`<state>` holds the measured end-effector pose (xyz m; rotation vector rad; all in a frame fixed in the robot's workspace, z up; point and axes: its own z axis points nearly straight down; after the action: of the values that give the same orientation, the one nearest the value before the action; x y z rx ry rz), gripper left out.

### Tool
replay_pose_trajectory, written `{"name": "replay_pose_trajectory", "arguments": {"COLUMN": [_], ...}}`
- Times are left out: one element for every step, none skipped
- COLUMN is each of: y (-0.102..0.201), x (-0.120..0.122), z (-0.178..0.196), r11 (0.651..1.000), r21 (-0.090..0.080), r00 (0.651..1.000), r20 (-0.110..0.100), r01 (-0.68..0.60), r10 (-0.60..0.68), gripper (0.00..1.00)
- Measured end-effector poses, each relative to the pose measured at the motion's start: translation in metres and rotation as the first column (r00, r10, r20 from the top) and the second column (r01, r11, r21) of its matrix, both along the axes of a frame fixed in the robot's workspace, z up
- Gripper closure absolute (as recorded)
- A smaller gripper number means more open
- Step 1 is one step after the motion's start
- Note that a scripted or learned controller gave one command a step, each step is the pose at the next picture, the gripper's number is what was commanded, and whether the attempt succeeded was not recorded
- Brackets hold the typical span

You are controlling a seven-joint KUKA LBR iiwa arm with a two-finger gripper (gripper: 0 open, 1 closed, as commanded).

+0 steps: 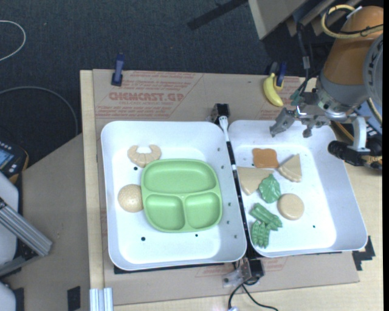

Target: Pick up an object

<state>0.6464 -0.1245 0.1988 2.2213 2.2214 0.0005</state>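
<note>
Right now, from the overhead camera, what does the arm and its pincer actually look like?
The arm comes in at the upper right: a rounded grey body with an orange band above the wrist and a metallic silver collar below it. A yellow cable loops near its top, and thin dark leads run down alongside. The pincer is small, grey metal, with two short dark fingers splayed under a compact block.

Left bin (115,182) holds a tray (181,194), with two buns (144,155) on its left. Right bin (328,200) holds toast (265,158), wedges (292,168), greens (265,222).
</note>
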Motion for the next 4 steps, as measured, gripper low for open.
{"name": "replay_pose_trajectory", "arguments": {"y": [0.012,0.011,0.026,0.046], "x": [-0.004,0.0,-0.052,-0.16], "z": [-0.121,-0.102,-0.111,-0.009], "r11": [1.0,1.0,1.0,1.0], "r21": [0.003,-0.001,0.001,0.003], "r00": [1.0,1.0,1.0,1.0], "r20": [-0.01,0.005,-0.006,-0.002], "r01": [-0.001,0.0,0.002,0.002], "r10": [0.001,0.0,-0.002,-0.002], "gripper": [0.0,1.0,1.0,1.0]}}
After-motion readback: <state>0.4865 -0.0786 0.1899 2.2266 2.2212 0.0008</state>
